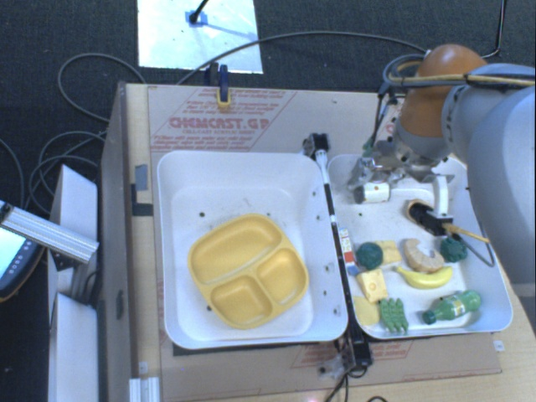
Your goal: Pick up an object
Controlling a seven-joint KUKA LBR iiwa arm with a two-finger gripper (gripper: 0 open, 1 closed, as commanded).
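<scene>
Honestly the easiest grab looks like the banana (427, 278): probably light hollow plastic, stiff but a bit slick, so pinch it across the middle of the curve. It lies in the right bin (501, 301), well in front of the gripper (374, 177), toward the near rim. The green bottle (451, 306) sits even further that way. Can't tell how the gripper is set, it's too cluttered up there.
</scene>
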